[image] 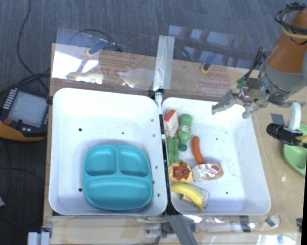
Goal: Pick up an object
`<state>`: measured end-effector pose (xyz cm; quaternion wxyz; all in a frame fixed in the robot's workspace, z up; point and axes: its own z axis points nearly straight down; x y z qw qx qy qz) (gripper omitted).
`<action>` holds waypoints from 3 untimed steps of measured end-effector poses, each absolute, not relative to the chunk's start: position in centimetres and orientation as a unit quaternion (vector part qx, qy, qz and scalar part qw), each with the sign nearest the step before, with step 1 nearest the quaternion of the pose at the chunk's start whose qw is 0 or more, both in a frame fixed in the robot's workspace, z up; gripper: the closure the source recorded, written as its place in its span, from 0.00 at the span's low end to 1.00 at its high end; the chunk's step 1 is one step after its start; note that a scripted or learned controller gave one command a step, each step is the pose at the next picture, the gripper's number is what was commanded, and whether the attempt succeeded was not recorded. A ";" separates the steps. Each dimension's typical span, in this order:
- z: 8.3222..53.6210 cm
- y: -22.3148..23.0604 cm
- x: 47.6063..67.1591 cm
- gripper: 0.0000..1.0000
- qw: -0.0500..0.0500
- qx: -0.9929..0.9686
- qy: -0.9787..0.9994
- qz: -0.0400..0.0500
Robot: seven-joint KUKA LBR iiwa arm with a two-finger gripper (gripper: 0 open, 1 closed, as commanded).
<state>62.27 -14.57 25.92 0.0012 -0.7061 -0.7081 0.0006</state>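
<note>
Camera view looks down on a table (284,172) with two white bins side by side. The left bin (69,118) holds a blue plate (118,176) with three parts in it. The plate lies flat near the front of that bin.

The right bin (240,168) holds a pile of toy food, all along its left side. A yellow banana (189,193) lies at the front, curved, with a dark tip. Just behind it is a small yellow and red thing (181,171) and a white packet (209,171) with red and pink marks. An orange carrot (197,149) lies behind the packet, long and thin. A green bottle (184,131) with a white label lies next to the carrot. A small red and white box (170,123) is touching the bottle on its left. A dark green long thing (172,150) lies by the wall between the bins.

The arm comes in from the right, with an orange band high up. Its gripper (233,106) hangs over the back edge of the right bin, well apart from the food. The two fingers (222,106) are spread wide apart and hold nothing.

A green bowl (298,154) sits at the right edge of the table.
</note>
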 end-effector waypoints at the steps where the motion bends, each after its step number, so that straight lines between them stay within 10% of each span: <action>1: 11.6 -12.7 62.1 0.00 -0.007 -0.646 -0.763 -0.007; 2: 18.3 -7.3 64.5 0.00 0.000 -0.706 -0.708 0.001; 3: 8.9 -10.7 60.7 0.00 -0.004 -0.722 -0.692 -0.003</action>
